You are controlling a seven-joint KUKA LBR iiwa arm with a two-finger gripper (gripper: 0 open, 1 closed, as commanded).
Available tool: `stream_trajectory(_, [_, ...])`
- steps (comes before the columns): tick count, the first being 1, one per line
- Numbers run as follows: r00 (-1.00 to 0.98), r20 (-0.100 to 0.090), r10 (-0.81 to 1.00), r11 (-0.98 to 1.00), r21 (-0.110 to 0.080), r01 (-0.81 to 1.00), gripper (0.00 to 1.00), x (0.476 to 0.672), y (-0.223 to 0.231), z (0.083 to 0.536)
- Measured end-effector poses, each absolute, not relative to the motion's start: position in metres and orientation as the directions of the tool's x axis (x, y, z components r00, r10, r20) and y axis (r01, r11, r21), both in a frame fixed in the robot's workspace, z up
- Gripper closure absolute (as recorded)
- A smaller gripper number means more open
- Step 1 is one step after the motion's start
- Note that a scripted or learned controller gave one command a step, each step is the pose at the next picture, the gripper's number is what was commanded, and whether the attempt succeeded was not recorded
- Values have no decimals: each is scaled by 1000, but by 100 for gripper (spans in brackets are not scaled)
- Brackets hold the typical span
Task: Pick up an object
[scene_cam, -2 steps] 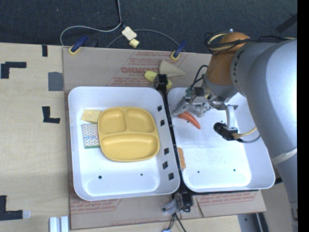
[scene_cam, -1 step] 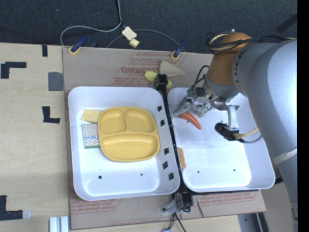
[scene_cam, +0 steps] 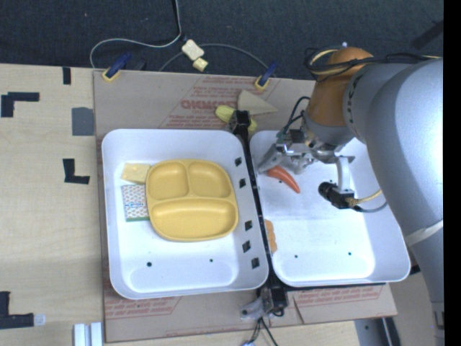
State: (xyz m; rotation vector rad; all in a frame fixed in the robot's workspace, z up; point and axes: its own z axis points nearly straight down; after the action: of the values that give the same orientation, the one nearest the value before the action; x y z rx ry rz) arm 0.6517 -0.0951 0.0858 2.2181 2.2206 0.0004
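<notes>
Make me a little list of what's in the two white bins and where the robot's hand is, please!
left bin: holds a yellow divided plate, a pale yellow block and a small patterned packet, both at the plate's left edge
right bin: holds an orange carrot-shaped toy near its top left, and an orange-brown piece by the divider
gripper: over the right bin, right above the carrot-shaped toy
holding anything: cannot tell
arm: comes in from the right
</notes>
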Motion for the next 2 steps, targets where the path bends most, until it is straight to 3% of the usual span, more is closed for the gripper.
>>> stream_trajectory(1, [-1,-2,1000,1,2,1000,100,652,-95,96])
stream_trajectory(2, [-1,-2,1000,1,3,1000,0,652,-95,96])
